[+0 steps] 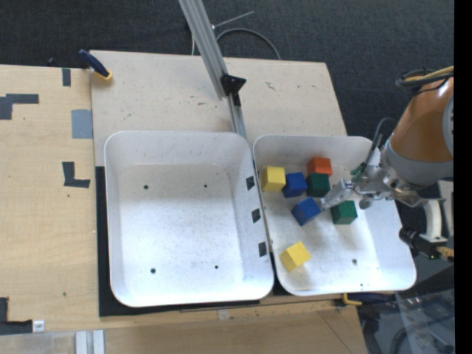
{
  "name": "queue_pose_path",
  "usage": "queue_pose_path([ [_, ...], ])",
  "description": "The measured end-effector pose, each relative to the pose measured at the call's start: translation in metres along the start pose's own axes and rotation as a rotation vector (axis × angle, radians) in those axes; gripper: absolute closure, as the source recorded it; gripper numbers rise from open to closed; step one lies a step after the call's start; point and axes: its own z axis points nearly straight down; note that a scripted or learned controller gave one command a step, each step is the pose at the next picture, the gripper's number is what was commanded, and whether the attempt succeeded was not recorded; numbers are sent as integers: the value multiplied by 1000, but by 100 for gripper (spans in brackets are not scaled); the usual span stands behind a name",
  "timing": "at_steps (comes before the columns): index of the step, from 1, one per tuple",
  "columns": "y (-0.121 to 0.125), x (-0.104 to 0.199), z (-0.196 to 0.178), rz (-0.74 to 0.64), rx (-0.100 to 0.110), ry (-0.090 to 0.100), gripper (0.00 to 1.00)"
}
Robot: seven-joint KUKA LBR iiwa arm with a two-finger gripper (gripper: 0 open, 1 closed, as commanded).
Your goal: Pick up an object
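We cannot tell how the grey metal gripper (341, 195) stands; the arm's orange band (426, 124) runs off at three o'clock.

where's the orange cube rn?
The orange cube sits in the right bin, near its far wall, touching the dark green cube just in front of it and right of a blue cube.

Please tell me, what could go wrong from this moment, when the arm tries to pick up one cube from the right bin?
1. The gripper sits amid crowded cubes: the green cube, blue cube and dark green cube lie close together, so it may push them apart instead of gripping one.
2. The green cube beside the gripper could slide away across the right bin.
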Motion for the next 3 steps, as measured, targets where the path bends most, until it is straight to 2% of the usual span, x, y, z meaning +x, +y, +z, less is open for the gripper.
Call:
queue_pose_path([
  [1, -1, 9, 51, 0, -7, -3, 0],
  [2, 5, 7, 58, 0, -28, -7, 0],
  [3, 6, 7, 50, 0, -30, -8, 100],
])
